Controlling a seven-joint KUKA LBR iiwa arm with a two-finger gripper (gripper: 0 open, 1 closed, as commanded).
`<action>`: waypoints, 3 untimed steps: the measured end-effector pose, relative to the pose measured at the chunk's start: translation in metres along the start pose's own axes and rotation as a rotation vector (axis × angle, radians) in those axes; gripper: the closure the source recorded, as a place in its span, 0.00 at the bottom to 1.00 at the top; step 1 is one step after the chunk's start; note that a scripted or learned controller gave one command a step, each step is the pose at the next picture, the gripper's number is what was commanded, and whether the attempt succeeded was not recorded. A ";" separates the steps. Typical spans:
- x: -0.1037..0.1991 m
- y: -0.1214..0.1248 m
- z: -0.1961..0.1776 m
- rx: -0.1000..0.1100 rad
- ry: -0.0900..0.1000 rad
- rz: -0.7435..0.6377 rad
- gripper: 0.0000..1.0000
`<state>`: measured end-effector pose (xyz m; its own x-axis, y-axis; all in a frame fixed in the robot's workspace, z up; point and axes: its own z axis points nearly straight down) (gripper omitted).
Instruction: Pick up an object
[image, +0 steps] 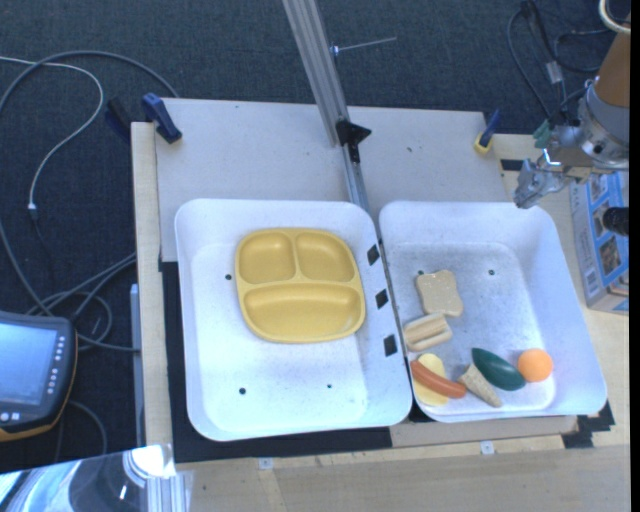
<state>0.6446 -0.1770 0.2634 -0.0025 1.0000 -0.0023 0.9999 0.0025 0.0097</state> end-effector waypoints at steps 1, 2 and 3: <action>0.000 0.002 -0.040 0.002 0.000 0.000 1.00; 0.042 -0.011 -0.038 0.012 0.004 -0.002 1.00; 0.089 -0.042 -0.031 0.014 0.005 -0.002 1.00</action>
<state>0.6021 -0.0884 0.2936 -0.0048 1.0000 0.0027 1.0000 0.0049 -0.0040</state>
